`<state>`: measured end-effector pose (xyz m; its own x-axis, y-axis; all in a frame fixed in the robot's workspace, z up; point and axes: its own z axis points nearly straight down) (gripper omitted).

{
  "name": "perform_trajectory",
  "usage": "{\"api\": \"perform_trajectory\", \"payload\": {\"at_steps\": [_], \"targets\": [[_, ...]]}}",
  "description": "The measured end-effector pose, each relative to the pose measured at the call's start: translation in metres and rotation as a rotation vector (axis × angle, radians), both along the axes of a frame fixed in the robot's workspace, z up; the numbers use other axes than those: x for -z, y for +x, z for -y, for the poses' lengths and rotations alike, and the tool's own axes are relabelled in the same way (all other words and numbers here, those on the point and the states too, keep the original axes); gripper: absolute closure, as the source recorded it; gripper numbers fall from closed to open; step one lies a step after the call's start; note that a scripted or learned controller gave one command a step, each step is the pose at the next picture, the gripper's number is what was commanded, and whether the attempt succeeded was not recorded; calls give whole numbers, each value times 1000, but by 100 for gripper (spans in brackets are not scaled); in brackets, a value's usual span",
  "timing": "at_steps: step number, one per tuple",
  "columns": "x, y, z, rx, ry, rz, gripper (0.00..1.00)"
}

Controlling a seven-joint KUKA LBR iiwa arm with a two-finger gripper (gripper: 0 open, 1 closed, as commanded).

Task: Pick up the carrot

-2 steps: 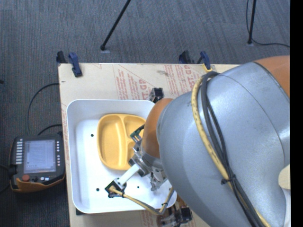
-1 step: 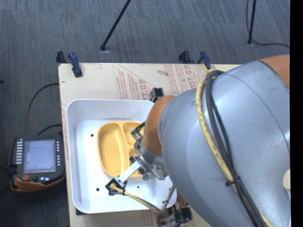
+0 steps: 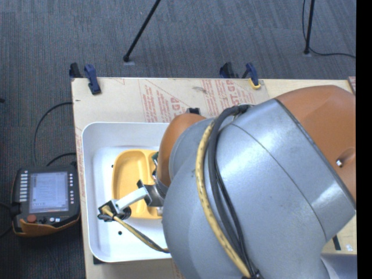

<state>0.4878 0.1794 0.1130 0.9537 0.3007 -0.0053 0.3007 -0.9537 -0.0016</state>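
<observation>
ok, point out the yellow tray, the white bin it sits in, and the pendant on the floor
yellow tray (image 3: 129,173): camera view, on its bare floor, left of the arm.
white bin (image 3: 88,202): camera view, on its left wall.
pendant (image 3: 49,190): camera view, on its screen.

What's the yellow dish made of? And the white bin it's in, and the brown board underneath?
Yellow dish: probably plastic, smooth with a soft shine and rounded moulded edges. White bin: likely plastic too, glossy, with a curved rim. Board: looks like cardboard or thin wood, matte tan with red print; hard to tell which.
</observation>
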Motion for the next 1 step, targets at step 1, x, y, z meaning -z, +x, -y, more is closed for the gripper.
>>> {"api": "perform_trajectory", "payload": {"at_steps": [1], "targets": [[0,0,0,0,0,1,0]]}}
